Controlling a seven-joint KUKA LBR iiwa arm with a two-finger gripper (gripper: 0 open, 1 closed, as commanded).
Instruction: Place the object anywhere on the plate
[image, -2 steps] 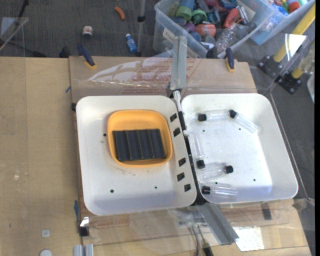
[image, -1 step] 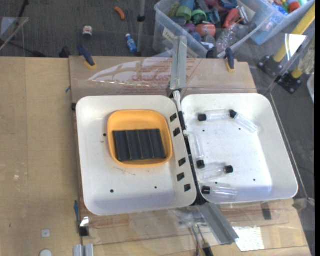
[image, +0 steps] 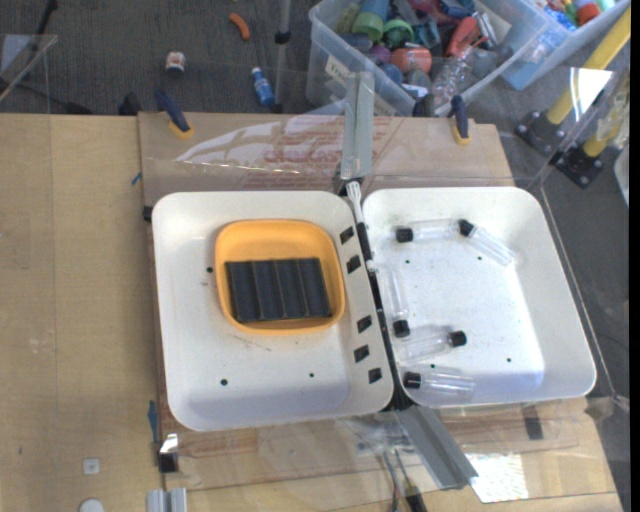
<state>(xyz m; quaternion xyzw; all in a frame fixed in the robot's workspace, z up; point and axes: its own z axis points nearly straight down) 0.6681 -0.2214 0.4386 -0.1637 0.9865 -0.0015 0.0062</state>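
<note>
— Where did the plate (image: 280, 240) sit?
— In the left bin (image: 190, 370), with a ridged block (image: 278, 290) lying on it.
— And the right bin (image: 520, 300)?
— It held several capped tubes (image: 428, 232): two toward the far side, three nearer the front, by the divider (image: 372, 300) between the bins.

Orange plate, white bins, clear tubes

The plate (image: 280, 240) is orange, bearing a dark grey ribbed block (image: 279, 290). Both bins (image: 190, 380) are white with small black dots. The tubes (image: 432, 232) look clear, perhaps faintly frosted, with black caps.
</note>
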